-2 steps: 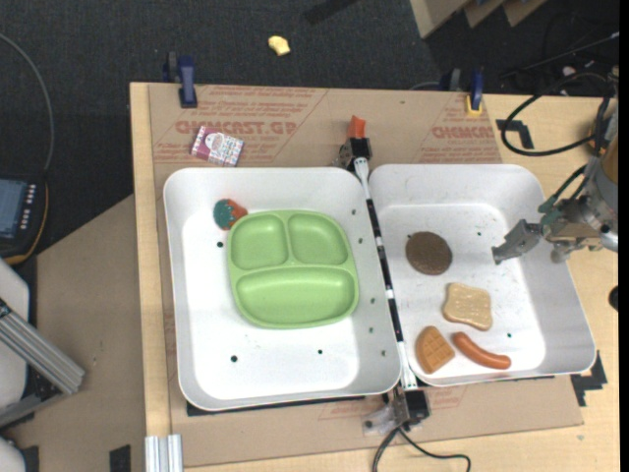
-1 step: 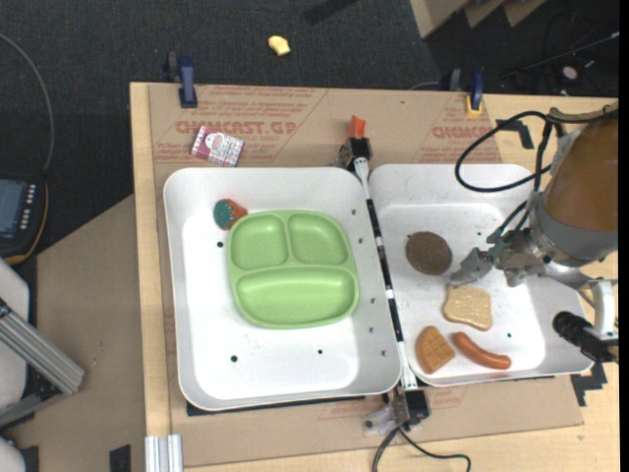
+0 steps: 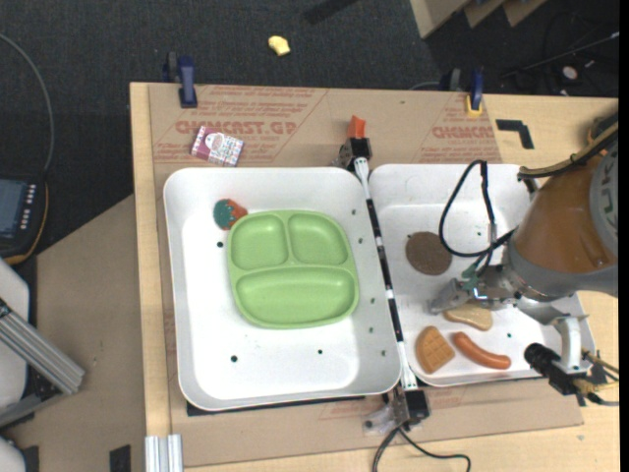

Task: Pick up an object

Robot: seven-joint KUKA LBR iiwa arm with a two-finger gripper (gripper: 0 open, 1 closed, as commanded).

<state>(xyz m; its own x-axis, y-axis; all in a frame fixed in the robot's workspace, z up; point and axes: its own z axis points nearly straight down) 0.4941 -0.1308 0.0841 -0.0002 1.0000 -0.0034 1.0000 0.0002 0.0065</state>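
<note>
The gripper (image 3: 460,298), its opening impossible to judge, is hovering just above a tan bread piece (image 3: 470,317) in the right bin (image 3: 393,190), apparently lining up a pick.

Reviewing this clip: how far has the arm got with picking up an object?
Done: the gripper has reached into the right white bin, low over the pale bread-shaped piece. In hand: nothing visibly; I cannot tell whether the piece is grasped. Left: grasping and lifting. The round brown patty, red sausage and orange waffle piece lie untouched nearby.
</note>
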